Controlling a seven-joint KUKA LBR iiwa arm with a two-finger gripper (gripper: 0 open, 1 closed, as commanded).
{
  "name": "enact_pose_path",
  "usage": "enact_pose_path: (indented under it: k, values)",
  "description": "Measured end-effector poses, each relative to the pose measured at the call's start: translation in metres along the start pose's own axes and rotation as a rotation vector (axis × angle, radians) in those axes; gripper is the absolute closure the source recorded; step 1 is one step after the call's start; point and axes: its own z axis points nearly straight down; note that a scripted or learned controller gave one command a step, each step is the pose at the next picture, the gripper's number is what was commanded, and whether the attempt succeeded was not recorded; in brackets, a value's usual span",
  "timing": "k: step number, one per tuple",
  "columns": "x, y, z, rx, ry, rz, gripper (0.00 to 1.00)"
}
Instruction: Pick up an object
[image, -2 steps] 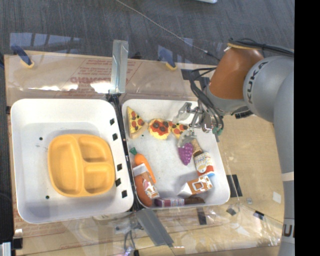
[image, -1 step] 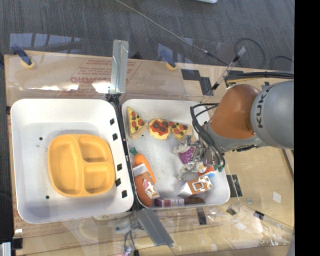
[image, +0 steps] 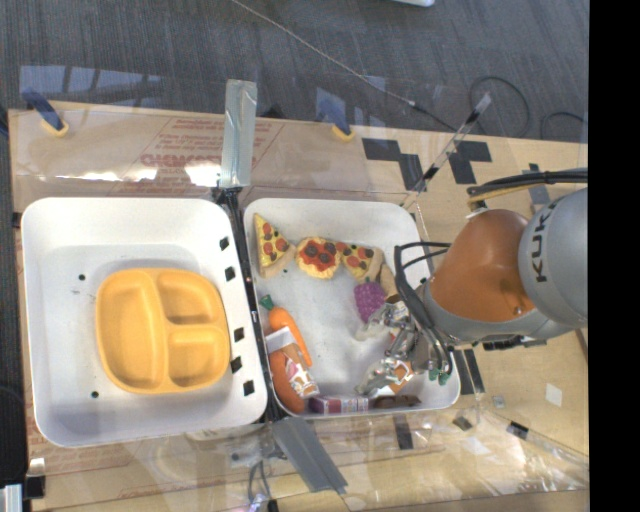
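My gripper (image: 392, 368) is low in the right bin (image: 330, 214), near its front right corner, reaching in from the right. A small orange and white item sits at the fingertips; whether it is held is unclear. Purple grapes (image: 369, 298) lie just left of the wrist. Three pizza slices (image: 318, 255) line the bin's far side. An orange carrot (image: 281, 322) and a sausage-like piece (image: 290, 378) lie along the left wall. A dark bar (image: 350, 404) rests against the front wall.
The left bin (image: 60, 225) holds a yellow divided plate (image: 160, 328). Black cables (image: 410, 262) loop off the wrist over the right bin's far right corner. Tape strips and a cardboard sheet surround both bins.
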Motion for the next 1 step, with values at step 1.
enact_pose_path:
  k: [1]
  values:
    - [-0.002,0.0028,-0.0091,-0.001,0.0,-0.01,1.0]
